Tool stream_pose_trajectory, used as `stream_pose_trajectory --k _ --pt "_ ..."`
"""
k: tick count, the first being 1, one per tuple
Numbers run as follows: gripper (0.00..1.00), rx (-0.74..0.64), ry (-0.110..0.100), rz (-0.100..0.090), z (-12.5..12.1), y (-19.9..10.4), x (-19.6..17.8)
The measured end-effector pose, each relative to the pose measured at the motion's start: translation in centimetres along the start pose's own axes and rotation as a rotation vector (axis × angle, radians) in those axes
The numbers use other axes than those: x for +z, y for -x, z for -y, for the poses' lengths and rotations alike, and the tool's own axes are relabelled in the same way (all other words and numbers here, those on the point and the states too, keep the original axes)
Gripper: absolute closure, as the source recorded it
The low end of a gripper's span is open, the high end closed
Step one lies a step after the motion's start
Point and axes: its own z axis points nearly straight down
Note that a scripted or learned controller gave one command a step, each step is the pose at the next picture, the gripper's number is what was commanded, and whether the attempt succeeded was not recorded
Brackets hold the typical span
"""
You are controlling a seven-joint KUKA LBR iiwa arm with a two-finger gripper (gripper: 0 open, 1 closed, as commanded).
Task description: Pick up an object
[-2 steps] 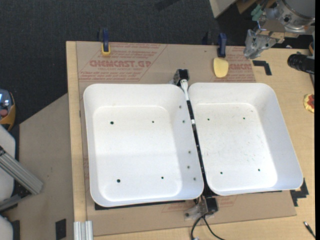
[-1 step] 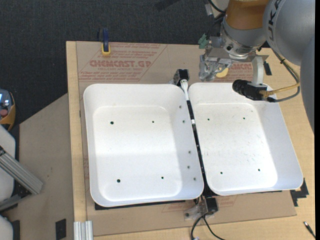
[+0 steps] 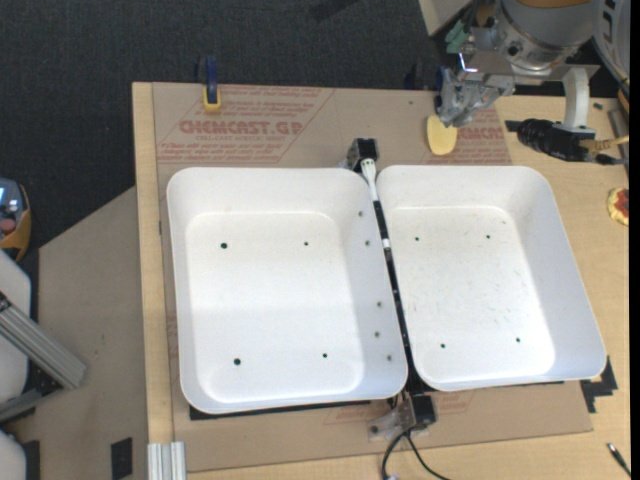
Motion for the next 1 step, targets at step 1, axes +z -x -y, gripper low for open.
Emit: stream_pose_trajectory --k 1 --pt "1.00 -0.006 -0.015 -0.003 0.22 -7.06 5.57"
